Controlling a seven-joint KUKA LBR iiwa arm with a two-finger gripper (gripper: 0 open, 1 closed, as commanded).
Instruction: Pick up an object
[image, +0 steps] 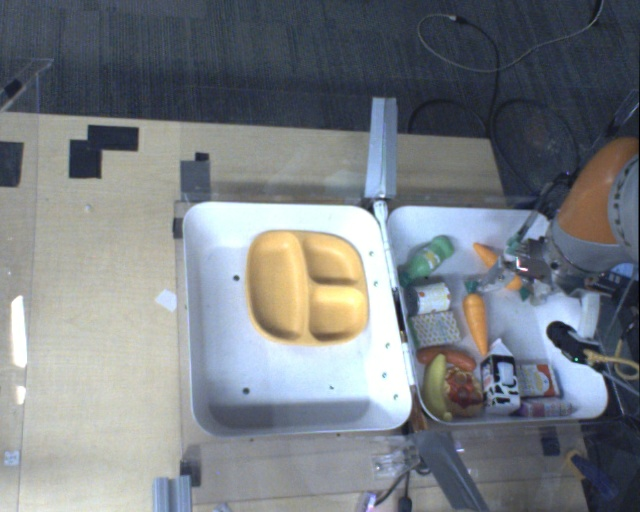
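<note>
We see gripper (520, 268) low in right bin (590, 400) | carrot (476, 322), green bottle (428, 256) nearby | yellow tray (305, 285) left bin | finger state unclear.

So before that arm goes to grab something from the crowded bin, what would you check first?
1. Things to pick are in the right bin: ok. A carrot, a banana and a green bottle lie there.
2. Pincer is over that bin: ok, near its upper right part.
3. Pincer open and free of load: cannot tell, too small and blurred.
4. A target lies apart from its neighbours: ok for the carrot; not ok for the banana, pressed against packets.
5. Left bin has room for a drop: ok, beside the yellow divided tray.
</note>
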